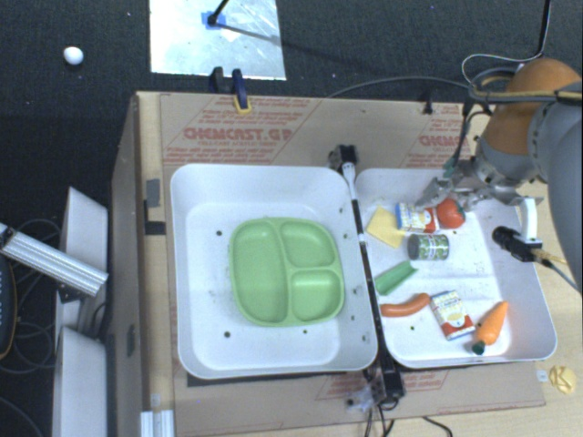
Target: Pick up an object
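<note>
The carrot (492,323) lies nearest, in the right bin (537,330), beside a small carton (451,313) and a sausage (404,306). Farther back lie a green pepper (394,277), a can (428,247) and cheese (383,227). The gripper (444,197) hangs over a tomato (449,213); its opening cannot be determined. The left bin (196,244) holds a green plate (285,270).

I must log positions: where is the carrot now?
In the camera view, the carrot lies in the right bin's near right corner, beside the small carton.
</note>
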Controlling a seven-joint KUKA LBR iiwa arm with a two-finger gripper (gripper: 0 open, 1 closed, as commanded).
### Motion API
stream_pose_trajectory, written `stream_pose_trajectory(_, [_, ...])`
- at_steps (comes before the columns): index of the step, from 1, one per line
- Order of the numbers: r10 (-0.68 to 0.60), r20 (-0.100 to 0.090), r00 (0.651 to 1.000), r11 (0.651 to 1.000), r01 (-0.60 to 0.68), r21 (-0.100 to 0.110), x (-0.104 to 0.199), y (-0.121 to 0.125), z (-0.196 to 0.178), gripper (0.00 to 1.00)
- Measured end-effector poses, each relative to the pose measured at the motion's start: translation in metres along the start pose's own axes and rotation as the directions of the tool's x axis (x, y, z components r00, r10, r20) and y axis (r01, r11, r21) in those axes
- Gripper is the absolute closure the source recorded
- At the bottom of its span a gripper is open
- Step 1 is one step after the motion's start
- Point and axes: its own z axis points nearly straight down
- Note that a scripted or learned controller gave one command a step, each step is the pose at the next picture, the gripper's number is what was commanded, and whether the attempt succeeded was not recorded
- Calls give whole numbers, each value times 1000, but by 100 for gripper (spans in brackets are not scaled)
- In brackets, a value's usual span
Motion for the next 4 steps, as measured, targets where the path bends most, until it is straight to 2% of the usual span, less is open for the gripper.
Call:
stream_pose_trajectory(1, [-4,1,1000,1000,4,-5,1,2,-12,100])
stream_pose_trajectory(2, [-5,1,1000,1000,5,-5,1,2,-12,0])
stream_pose_trajectory(4, [0,-2,1000,1000,0,-3,94,8,0,0])
